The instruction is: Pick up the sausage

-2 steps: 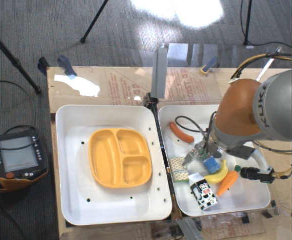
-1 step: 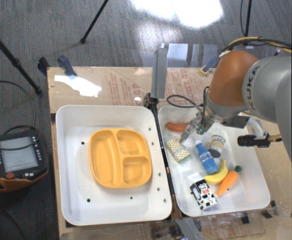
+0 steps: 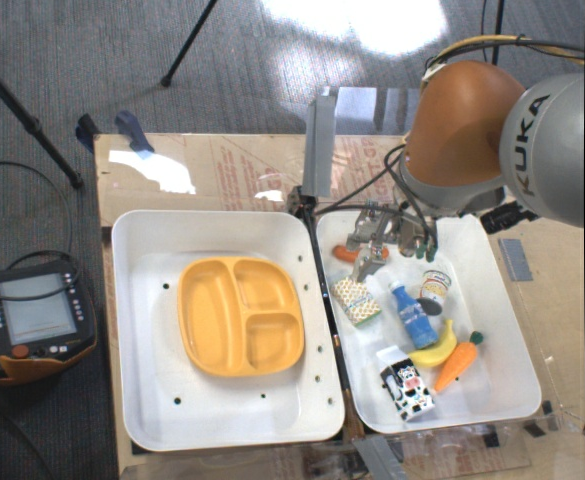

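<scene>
Bench scene during the approach to the sausage, read from left to right. At far left, off the bench, lies a grey handheld control pendant with a screen [image 3: 34, 313]. The left white shallow bin [image 3: 137, 268] holds a yellow plastic plate with three compartments [image 3: 240, 315], well apart from the work. In the right white shallow bin [image 3: 502, 358], the small orange-red sausage [image 3: 345, 253] lies at the far left corner, close to the bin wall, partly hidden behind the metal two-finger gripper [image 3: 370, 261], which hangs just to its right with fingers pointing down; whether they are spread or closed cannot be told from this angle, and nothing is seen between them. Just nearer lies a patterned green-and-white pouch [image 3: 356, 301], then a blue plastic bottle [image 3: 410, 314], a small round tin [image 3: 434, 286], a yellow banana [image 3: 434, 350], an orange carrot [image 3: 456, 363] and a black-and-white carton [image 3: 408, 387]. A good grasp probably requires shifting the gripper left until it is centred over the sausage, setting the fingers across its short axis, and descending without striking the bin wall or catching the pouch.
</scene>
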